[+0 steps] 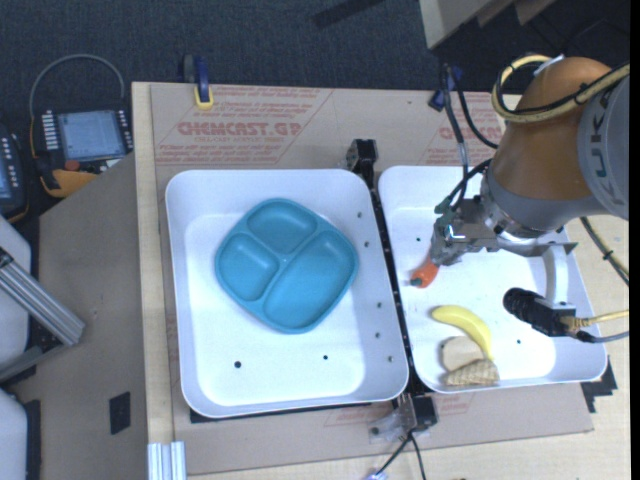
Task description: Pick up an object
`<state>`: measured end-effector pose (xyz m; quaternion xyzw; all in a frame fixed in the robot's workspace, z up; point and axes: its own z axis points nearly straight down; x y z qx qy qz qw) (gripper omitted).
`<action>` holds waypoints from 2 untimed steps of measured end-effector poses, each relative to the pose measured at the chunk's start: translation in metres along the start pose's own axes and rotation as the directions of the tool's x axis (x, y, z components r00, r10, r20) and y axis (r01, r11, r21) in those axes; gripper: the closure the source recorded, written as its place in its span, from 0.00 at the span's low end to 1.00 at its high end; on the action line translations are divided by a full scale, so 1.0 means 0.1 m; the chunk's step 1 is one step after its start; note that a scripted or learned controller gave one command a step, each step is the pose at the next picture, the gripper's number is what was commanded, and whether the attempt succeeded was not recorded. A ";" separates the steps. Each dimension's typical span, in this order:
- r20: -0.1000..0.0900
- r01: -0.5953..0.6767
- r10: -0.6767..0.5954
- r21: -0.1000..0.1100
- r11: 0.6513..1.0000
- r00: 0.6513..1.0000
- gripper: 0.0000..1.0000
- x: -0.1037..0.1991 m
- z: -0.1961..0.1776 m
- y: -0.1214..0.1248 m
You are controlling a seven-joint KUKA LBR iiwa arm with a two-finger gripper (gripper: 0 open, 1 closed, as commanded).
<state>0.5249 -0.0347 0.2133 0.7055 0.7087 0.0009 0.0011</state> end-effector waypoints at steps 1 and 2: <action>0.000 -0.002 0.002 0.001 1.000 1.000 1.00 0.52 0.07 0.21; 0.000 -0.004 0.004 0.001 1.000 1.000 1.00 0.92 0.11 0.40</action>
